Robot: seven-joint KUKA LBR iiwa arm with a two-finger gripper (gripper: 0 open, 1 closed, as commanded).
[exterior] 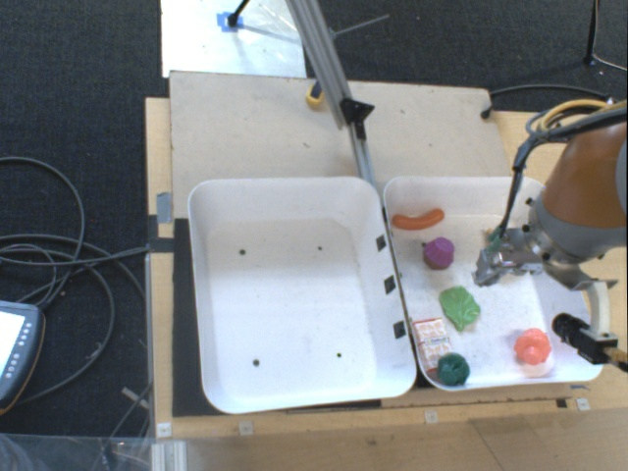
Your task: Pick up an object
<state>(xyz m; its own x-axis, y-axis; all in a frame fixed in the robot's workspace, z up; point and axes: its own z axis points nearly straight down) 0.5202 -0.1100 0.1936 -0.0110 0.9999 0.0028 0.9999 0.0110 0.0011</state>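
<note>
The right bin (510, 192) holds several small objects: an orange sausage (418, 220) at the back, a purple lump (439, 253), a green leafy piece (459, 307), a red and white box (432, 338), a dark green ball (452, 368) and an orange-pink fruit (533, 349) at the front right. My gripper (494, 265) hangs over the middle of this bin, right of the purple lump and above the green piece. I see nothing held in it.
The left bin (211, 199) lies beside the right one, sharing a dividing wall (390, 283). A slanted grey pole (324, 47) crosses the back of the bench. Cables and a tablet (15, 346) lie on the floor to the left.
</note>
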